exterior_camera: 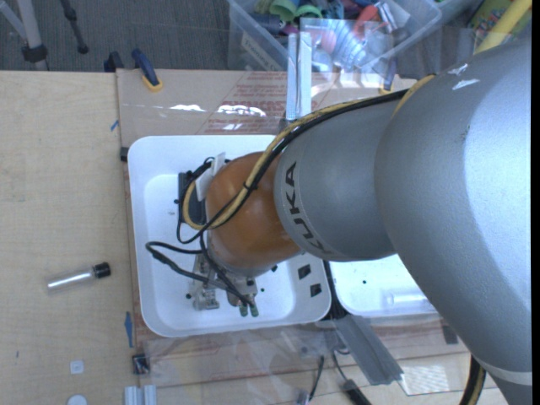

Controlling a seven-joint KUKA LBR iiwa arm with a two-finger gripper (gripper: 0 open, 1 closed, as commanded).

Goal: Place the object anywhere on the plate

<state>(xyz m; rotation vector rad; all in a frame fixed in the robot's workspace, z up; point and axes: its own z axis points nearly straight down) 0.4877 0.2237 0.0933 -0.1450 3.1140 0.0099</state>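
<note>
My grey arm (405, 159) with its orange band (245, 209) reaches in from the right and covers the middle of the left white bin (156, 226). The gripper (224, 298) hangs low over the front part of that bin's floor, with black cables looping around the wrist. A small grey shape (202, 298) lies at the gripper's left side; I cannot tell whether it is part of the gripper or a loose object. The arm hides the bin's centre and right side.
The right white bin (380, 289) shows partly under the arm. A silver cylinder with a black cap (78, 277) lies on the wooden bench to the left. A clear tub of toys (337, 15) stands at the back, near a blue clamp (148, 70).
</note>
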